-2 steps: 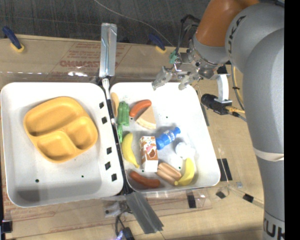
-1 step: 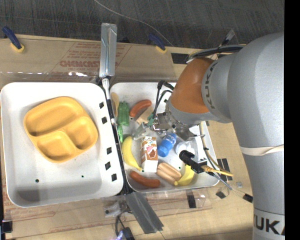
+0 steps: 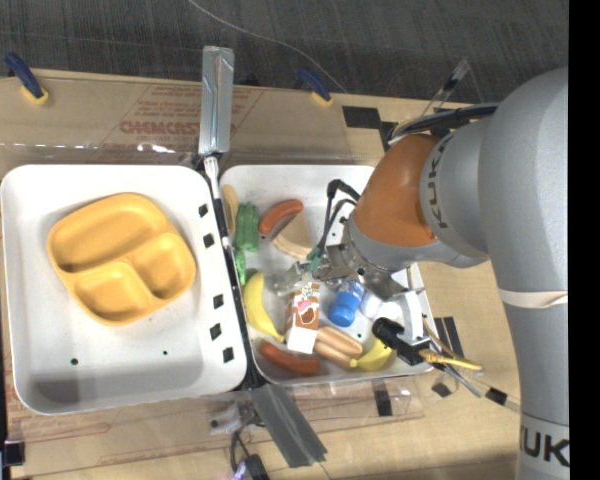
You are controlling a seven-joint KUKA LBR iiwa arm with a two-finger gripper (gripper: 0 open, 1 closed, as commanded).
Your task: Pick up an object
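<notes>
Grey arm (image 3: 520,168), orange at the wrist, bent down over the right bin (image 3: 280,178). Tool (image 3: 325,264) low among the toys, about mid-bin. Apart or together? Cannot tell from this angle, tucked under the wrist.

Closest pick candidates first. Just below the tool: carton (image 3: 305,313), white with a red and brown print, standing a little tilted. Right beside it, below and slightly right of the tool: blue cup (image 3: 345,305), near the carton, hard to say whether touching. Just up and left of the tool: bread slice (image 3: 293,238), pale, lying flat. Beyond that, further up-left: sausage (image 3: 280,215), reddish, angled across the bread's upper edge.

Well left of the tool, along the bin's left wall: green veg (image 3: 246,230), lengthwise against the wall. Down-left of the tool: banana (image 3: 258,308), curved along that same wall, close to the carton. Under the carton, further below the tool: bun (image 3: 337,345), tan, touching the carton's foot. Lower still, at the near wall: long sausage (image 3: 288,359). Down-right of the tool, by the bun's end: yellow piece (image 3: 375,358), partly hidden, shape unclear.

Far left of the tool, across the divider: left bin (image 3: 40,368) with a yellow tray (image 3: 120,256), three compartments. Both bins flat on the desk (image 3: 460,308).
</notes>
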